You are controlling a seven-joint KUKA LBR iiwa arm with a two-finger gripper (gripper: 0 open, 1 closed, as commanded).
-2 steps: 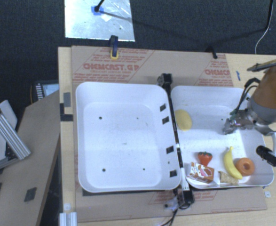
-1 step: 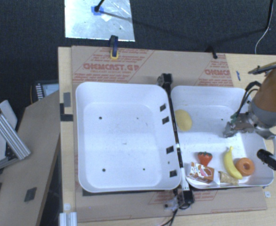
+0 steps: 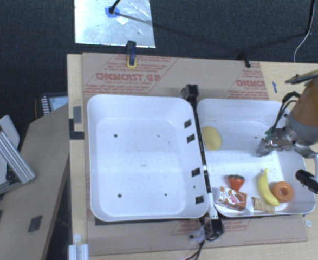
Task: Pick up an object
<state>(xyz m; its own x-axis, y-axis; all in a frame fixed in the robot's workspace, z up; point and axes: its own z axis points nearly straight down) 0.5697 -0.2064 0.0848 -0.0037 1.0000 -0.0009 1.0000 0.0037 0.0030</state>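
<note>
Two shallow white bins are seen side by side on a bench covered with brown cardboard (image 3: 148, 72). On the cardboard, red print is legible behind the left bin (image 3: 102, 161), where "CHEMCAST" followed by "GP" can be read; the same word is partly repeated behind the right bin (image 3: 240, 110), and fainter copies of the print are scattered at slanted angles. A yellow clamp (image 3: 131, 58) is fixed at the cardboard's far edge, and a silvery sheet (image 3: 93, 15) with a small blue patch is laid on the dark floor beyond it.

The arm (image 3: 313, 110) is brought in from the right, its orange band seen above the wrist. The gripper (image 3: 266, 147) is lowered over the right bin's floor, near its right wall; whether it is wide or narrow cannot be told, and nothing is seen held in it.

The objects are gathered in the right bin. A pale yellow lemon (image 3: 212, 137) is set by the bin's left wall, well apart from the gripper. Along the near edge, a red strawberry (image 3: 235, 181), a printed snack packet (image 3: 232, 199) whose writing cannot be read, a banana (image 3: 266, 187), an orange round piece (image 3: 282, 191) and a small tan piece (image 3: 260, 204) are clustered close together.
</note>
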